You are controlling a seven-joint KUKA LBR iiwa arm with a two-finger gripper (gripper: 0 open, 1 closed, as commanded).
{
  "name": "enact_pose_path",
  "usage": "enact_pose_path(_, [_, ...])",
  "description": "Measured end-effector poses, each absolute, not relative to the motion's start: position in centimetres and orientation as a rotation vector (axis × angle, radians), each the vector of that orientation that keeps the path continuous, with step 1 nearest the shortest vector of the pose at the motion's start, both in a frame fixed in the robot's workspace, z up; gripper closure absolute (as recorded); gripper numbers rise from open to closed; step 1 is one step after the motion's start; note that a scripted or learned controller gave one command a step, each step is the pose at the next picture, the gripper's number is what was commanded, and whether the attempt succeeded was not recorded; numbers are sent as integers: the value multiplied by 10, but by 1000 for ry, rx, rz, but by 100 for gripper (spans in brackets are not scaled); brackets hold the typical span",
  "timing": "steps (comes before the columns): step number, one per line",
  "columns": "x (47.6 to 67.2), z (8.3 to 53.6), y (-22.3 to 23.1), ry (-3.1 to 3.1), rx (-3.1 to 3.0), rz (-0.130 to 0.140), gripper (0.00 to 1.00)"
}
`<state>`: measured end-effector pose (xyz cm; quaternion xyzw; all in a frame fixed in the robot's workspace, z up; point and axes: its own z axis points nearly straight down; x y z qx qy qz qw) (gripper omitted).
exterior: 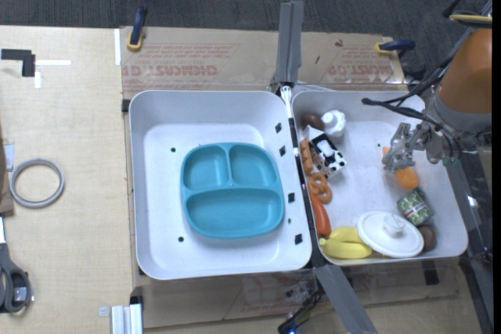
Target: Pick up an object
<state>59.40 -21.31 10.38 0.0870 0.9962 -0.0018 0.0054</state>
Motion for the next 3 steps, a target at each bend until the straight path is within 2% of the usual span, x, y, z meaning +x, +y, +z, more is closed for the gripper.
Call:
enact_pose_path(1, [594,104,-213,3119,272,-5,0])
enact_pose_path(2, [584,93,-213,3122,313,1,0])
enact_pose_path(3, [586,103,-213,3118,309,-2,100])
